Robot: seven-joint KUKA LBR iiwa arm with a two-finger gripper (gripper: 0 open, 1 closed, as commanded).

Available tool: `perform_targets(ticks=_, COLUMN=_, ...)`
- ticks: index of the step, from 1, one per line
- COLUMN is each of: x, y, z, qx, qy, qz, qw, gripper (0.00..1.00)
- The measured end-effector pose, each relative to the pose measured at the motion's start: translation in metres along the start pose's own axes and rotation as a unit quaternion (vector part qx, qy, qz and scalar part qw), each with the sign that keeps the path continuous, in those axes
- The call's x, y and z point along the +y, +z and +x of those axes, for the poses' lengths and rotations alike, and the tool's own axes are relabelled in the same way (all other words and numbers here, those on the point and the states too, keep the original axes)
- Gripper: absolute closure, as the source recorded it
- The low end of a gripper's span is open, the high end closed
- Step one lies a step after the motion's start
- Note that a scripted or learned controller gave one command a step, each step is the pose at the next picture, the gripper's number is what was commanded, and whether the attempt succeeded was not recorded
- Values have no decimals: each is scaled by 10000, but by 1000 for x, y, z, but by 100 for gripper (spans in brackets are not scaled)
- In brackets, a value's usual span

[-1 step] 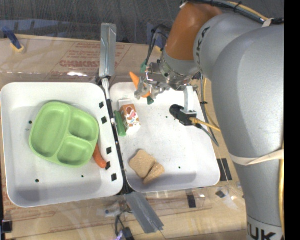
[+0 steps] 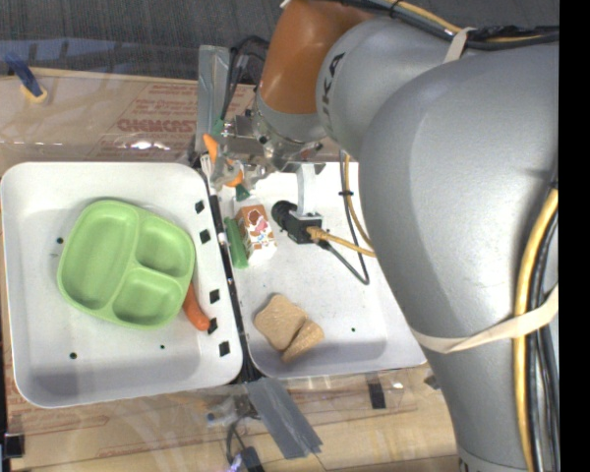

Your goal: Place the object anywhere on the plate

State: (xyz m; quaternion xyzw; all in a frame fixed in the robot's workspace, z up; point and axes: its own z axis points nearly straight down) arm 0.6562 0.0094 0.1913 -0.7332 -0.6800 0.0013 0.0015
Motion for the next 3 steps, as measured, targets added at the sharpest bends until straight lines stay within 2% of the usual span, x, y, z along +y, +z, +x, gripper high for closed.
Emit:
perform_targets(ticks=1, x=-36, y=1, z=57, qx=-6, qy=-484, qz=10, qw=9988, gripper=100)
perform_targets(ticks=2, x=-80, y=48, z=94, qx=-6, qy=-2009, qz=14, qw=9796, gripper=100)
perform_targets(ticks=3, x=-80, y=48, z=93, qx=-7, qy=-2003, qz=9, qw=9797, gripper=0)
